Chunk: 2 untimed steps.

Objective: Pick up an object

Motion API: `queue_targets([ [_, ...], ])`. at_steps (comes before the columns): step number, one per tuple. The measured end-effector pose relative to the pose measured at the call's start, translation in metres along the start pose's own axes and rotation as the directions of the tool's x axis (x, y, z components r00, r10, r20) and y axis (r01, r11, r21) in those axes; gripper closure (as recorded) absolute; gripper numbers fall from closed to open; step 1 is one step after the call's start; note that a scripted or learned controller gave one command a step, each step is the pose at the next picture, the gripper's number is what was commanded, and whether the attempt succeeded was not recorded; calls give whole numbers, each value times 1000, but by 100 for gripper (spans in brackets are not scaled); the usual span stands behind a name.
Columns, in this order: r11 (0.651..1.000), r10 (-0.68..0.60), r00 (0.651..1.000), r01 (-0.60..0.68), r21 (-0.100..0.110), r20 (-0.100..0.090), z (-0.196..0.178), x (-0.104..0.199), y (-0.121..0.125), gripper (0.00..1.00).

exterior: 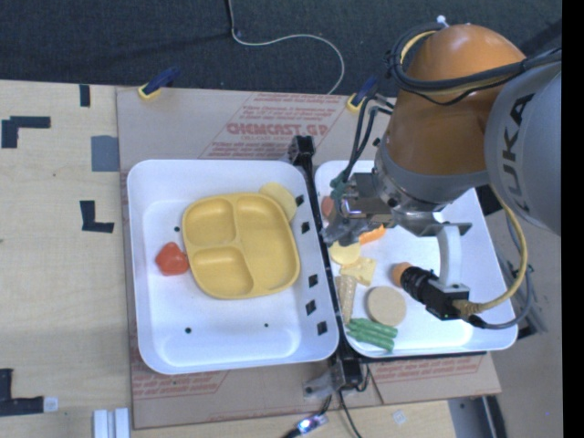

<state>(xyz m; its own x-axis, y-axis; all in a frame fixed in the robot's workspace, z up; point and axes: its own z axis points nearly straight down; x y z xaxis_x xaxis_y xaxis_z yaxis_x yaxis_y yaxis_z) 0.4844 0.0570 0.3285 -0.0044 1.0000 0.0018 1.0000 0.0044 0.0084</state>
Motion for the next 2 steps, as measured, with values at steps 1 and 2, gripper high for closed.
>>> queue_targets([
  [1,1000,1,1000,-1,8,1,-23,9,0,100],
  [2,1000,3,1000,-3,-1,1,-121,-19,1,100],
])
